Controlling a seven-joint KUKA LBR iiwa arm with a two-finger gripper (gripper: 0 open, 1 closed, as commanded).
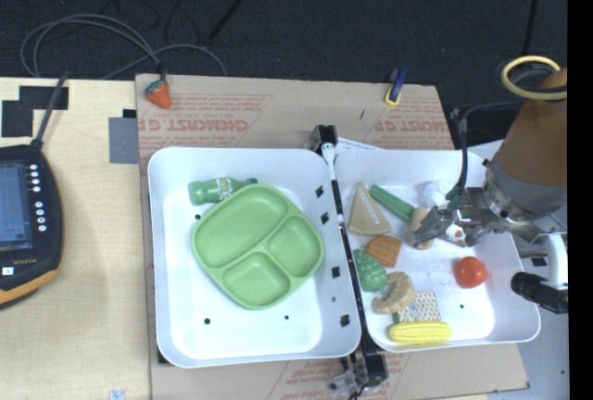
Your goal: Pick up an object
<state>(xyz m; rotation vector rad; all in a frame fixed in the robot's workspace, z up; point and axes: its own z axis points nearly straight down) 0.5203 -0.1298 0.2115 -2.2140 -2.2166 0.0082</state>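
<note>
One corn cob (pixel 420 331) is sitting at the right bin's (pixel 519 319) front edge; one tomato (pixel 471 272) is lying just below-right of the gripper (pixel 435 227), whose finger state isn't clear.

A handheld control pendant (pixel 23 222) with a screen lies at the left edge of the pale wooden table (pixel 88 333); a sheet of cardboard (pixel 278 116) printed with red lettering lies under the two bins; an orange clamp (pixel 159 94) grips its far left corner and a blue-and-yellow clamp (pixel 396 85) its far edge; black cables (pixel 93 23) loop over the dark floor (pixel 324 0) beyond.
</note>
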